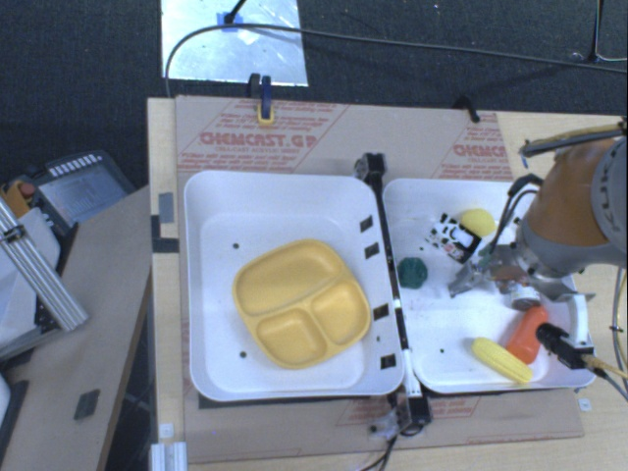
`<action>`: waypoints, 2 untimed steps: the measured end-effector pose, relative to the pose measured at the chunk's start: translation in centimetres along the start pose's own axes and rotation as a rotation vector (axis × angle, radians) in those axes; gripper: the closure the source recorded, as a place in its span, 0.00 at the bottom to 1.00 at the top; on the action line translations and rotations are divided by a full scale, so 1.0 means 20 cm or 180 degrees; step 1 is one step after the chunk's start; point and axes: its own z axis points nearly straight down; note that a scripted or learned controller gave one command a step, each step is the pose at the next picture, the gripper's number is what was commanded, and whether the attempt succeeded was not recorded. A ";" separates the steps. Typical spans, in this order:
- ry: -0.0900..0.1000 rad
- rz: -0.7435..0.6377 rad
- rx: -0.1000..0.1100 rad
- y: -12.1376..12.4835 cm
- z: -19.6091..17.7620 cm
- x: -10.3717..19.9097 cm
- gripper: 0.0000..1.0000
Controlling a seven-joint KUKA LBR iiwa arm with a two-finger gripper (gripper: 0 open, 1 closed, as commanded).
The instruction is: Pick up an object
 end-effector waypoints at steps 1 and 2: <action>-0.0007 -0.0002 -0.0018 0.01 -0.07 0.00 1.00; -0.0009 -0.0005 -0.0025 0.05 -0.32 -0.04 1.00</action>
